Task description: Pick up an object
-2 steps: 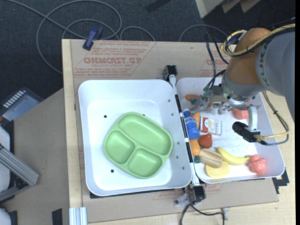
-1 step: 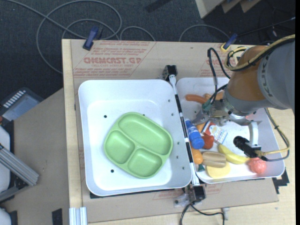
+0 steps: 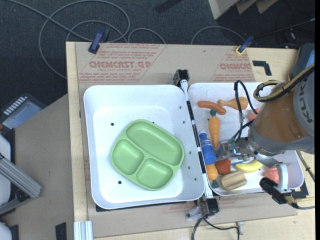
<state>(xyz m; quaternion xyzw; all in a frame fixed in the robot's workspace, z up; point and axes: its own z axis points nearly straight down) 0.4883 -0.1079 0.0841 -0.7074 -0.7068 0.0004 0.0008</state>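
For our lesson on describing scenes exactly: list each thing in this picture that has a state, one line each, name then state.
Green plate: upright, lying flat in the left bin.
Carrot: lying lengthwise in the right bin.
Sausage: lying near the right bin's far side.
Blue bottle: lying on its side.
Banana: lying beside the gripper.
Bread roll: lying at the near edge.

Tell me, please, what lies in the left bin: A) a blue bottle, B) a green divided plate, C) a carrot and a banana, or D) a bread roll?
B: the green divided plate lies in the left bin, while the carrot, banana, blue bottle and bread roll all lie in the right bin.
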